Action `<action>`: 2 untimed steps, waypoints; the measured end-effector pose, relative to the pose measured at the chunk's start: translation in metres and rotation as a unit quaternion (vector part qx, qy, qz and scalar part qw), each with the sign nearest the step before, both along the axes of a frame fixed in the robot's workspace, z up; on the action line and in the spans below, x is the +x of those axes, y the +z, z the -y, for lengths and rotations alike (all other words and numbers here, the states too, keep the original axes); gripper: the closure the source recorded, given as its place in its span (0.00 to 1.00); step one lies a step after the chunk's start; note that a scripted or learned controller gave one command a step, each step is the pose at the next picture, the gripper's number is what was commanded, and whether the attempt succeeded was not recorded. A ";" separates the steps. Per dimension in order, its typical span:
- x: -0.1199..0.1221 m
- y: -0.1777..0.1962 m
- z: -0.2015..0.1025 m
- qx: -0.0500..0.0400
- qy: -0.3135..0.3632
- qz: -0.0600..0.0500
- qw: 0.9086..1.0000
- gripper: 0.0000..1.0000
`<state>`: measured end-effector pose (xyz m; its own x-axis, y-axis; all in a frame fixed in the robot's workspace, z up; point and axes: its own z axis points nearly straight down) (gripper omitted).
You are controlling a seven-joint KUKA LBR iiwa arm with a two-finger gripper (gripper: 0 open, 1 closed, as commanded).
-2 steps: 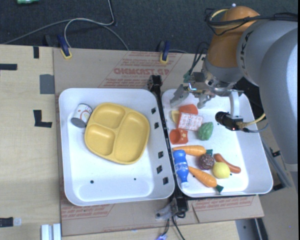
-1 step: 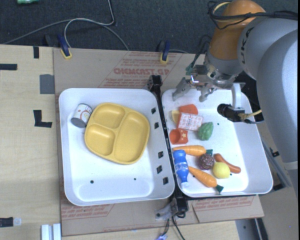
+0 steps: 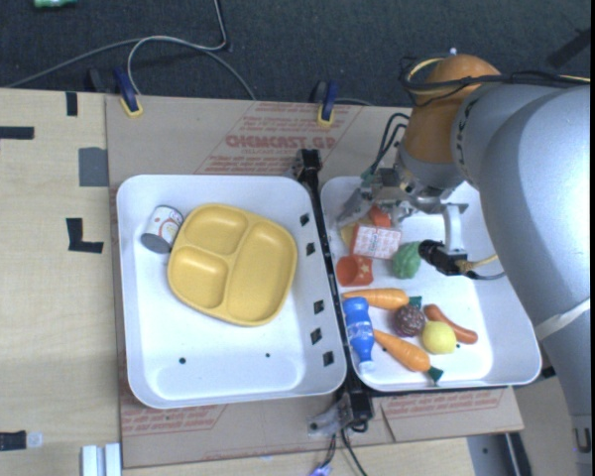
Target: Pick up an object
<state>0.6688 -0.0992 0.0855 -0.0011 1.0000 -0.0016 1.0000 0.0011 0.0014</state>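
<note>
Cardboard-topped bench, two white bins. Gripper [image 3: 377,201] low over right bin [image 3: 506,360], above white carton [image 3: 377,242]; its grip state you cannot tell. Tomato [image 3: 354,270], green vegetable [image 3: 407,260] crowd carton: descend straight, centre on carton, avoid neighbours. Yellow plate [image 3: 232,263] sits left bin.

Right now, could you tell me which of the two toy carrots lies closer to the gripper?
The upper carrot, beside the blue bottle's cap end; the other carrot lies nearer the bin's front edge.
</note>
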 end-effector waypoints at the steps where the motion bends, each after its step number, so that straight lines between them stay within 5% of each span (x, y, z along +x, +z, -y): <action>1: 0.000 0.000 -0.002 0.000 0.000 0.000 1.000 0.00; 2: 0.000 0.000 -0.002 0.000 0.000 0.000 1.000 0.00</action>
<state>0.6686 -0.0974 0.0851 -0.0016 1.0000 -0.0020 1.0000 0.0016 0.0009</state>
